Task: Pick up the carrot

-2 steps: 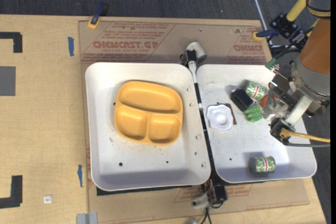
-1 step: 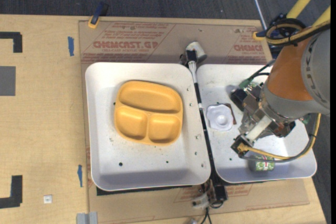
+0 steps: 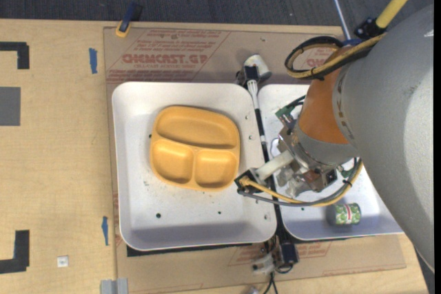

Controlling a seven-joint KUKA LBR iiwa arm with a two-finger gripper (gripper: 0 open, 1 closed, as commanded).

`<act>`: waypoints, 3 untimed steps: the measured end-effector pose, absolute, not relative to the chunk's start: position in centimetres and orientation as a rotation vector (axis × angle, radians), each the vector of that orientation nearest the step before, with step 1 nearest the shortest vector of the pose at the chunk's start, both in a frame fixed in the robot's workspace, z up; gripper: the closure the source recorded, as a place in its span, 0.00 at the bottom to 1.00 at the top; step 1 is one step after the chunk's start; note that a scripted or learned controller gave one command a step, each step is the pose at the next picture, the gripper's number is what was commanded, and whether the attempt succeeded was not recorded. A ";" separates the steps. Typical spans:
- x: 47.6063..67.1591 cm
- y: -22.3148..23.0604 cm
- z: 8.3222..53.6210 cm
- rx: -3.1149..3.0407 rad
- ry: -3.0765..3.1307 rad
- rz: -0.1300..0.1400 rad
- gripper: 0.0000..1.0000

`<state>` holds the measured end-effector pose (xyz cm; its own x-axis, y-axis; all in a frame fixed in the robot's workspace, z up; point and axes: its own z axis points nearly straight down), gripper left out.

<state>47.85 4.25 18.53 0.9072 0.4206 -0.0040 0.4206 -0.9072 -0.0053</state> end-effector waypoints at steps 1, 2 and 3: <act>47.9 5.4 18.4 -3.124 -0.318 0.004 1.00; 50.8 1.9 25.7 -3.124 -0.323 0.001 1.00; 49.9 2.5 19.8 -3.123 -0.316 0.007 1.00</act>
